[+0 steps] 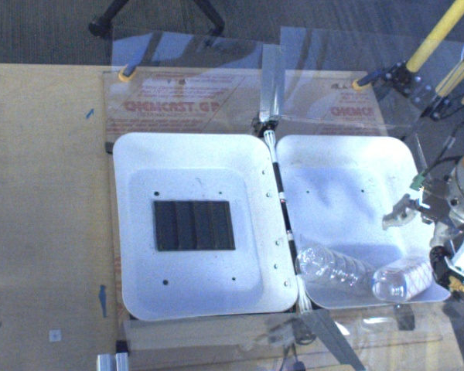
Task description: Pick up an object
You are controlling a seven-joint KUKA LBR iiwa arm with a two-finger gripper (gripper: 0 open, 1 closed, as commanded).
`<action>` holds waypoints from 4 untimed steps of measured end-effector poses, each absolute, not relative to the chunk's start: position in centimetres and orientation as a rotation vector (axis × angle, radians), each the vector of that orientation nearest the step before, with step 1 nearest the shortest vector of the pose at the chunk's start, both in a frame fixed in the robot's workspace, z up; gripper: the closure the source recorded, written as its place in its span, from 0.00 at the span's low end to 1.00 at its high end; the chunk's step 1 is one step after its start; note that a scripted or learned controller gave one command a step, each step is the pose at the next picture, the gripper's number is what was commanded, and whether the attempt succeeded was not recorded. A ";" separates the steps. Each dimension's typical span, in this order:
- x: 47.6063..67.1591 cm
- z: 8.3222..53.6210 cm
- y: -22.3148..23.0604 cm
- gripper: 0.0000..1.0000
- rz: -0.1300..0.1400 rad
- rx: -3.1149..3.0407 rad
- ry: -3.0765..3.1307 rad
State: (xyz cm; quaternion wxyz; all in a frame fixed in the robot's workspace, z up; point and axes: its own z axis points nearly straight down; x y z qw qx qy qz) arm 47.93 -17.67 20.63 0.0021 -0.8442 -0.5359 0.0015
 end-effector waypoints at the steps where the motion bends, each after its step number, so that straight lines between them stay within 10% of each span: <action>1: 48.2 8.8 -14.1 0.00 -0.008 -2.454 -1.970; 2: 52.6 16.1 -19.0 0.00 0.002 -2.570 -1.807; 3: 47.9 13.2 -18.5 0.00 0.002 -2.419 -2.001; 4: 48.1 8.8 -11.1 0.00 -0.005 -2.164 -2.285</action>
